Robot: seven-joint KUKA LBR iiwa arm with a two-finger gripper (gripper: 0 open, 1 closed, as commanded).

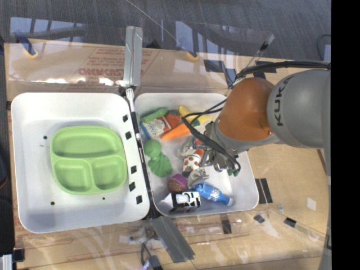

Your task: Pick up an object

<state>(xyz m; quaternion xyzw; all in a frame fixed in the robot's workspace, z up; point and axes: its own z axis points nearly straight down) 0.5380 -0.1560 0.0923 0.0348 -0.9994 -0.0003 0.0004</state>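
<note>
Orange-banded arm drops the gripper, closure hidden from me, by the slippery-looking blue bottle at six o'clock — grab mid-body.

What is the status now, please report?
Gripper low in right bin, over the toy pile; grasp not visible. Blue bottle, purple ball lie free nearby. Green tray sits in left bin.

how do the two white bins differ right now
The left bin holds one thing, a green divided tray lying flat; the right bin holds a jumble of small toys. The gripper is down in the right bin, not the left. Both are shallow, white and set side by side.
</note>
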